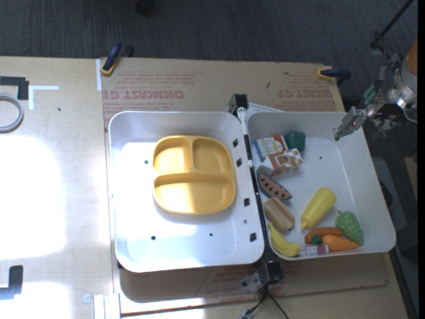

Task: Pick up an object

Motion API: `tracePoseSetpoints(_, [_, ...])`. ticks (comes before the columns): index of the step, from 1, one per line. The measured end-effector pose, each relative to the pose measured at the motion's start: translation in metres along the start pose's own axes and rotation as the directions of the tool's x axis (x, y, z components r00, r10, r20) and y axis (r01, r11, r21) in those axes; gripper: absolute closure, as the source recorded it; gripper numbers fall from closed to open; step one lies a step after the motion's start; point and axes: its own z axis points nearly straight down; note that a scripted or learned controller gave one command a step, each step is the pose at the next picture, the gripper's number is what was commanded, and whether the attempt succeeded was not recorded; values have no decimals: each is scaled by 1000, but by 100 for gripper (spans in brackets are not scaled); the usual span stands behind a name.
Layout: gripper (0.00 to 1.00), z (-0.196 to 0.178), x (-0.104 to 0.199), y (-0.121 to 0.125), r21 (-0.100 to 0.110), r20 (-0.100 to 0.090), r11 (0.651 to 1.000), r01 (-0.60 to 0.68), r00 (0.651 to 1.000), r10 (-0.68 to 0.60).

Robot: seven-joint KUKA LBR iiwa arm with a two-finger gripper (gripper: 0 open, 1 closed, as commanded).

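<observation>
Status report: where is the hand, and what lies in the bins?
Hand at right bin's far right corner, holding nothing. Toy food untouched in right bin. Yellow tray in left bin.

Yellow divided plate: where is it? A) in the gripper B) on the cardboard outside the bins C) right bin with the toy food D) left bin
D: the yellow divided plate lies flat in the left bin, while the toy food such as the banana sits in the right bin.

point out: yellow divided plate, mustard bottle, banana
yellow divided plate (194,175), camera view, on the ridge between its compartments.
mustard bottle (317,207), camera view, on the middle of its body.
banana (284,243), camera view, on the middle of its curve.
</observation>
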Motion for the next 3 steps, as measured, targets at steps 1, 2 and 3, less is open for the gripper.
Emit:
tracePoseSetpoints(1, [0, 111, 30, -48, 0, 0, 986, 165, 986, -165])
tracePoseSetpoints(2, [0, 179, 13, -75, -1, 0, 959, 284, 959, -284])
tracePoseSetpoints(3, [100, 168, 12, -72, -8, 3, 960, 281, 960, -281])
